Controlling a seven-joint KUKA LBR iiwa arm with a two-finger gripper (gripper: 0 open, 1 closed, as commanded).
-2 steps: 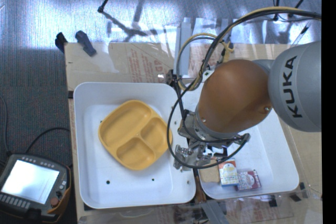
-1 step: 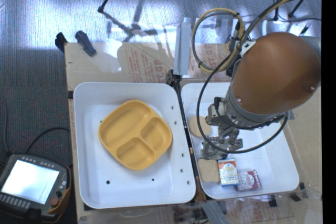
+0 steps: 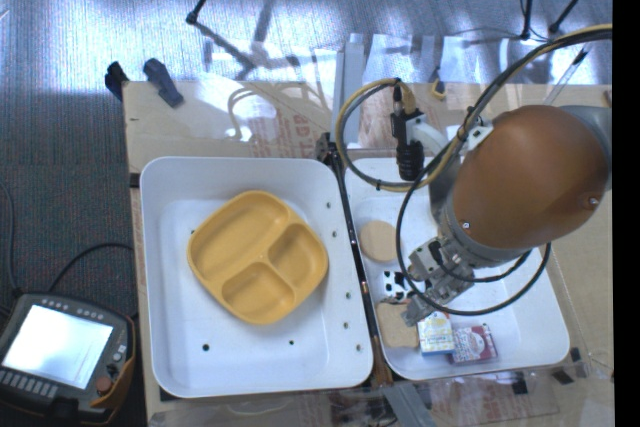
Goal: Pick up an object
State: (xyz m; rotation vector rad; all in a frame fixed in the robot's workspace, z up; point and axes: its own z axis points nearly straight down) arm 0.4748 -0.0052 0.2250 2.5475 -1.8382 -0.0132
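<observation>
Small carton [image 3: 436, 333] lies flat near the front of the right bin [image 3: 545, 340], touching a red packet [image 3: 473, 343] on its right. The gripper [image 3: 425, 300] hangs just above and behind it, so the carton sits slightly fwd of the tool. Whether it grips anything can't be told; arm blocks view. A black-and-white item [image 3: 393, 286], poss. a toy, lies just left. Yellow divided plate [image 3: 258, 256] fills the left bin [image 3: 170, 205].
</observation>
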